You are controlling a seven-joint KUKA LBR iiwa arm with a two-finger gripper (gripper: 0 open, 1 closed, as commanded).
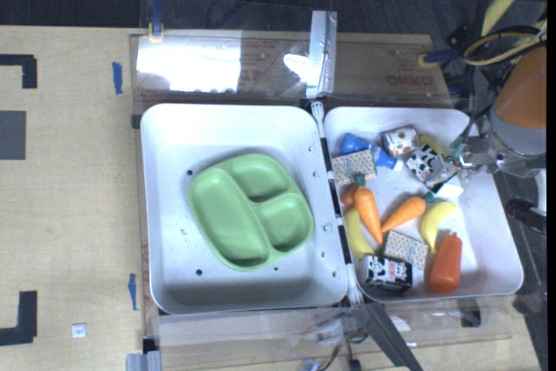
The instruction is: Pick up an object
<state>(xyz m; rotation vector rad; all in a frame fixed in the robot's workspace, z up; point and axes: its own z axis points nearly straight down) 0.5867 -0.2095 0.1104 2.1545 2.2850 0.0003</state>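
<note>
Jaws at the right bin's far right edge, their state impossible to tell, toy food piled in that bin, green divided plate in the left bin.

Toy foods lie jumbled in right bin.

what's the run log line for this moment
phase: reaching | end effector: over right bin, near cow-print carton | holding: nothing seen | left bin: green divided plate
</note>
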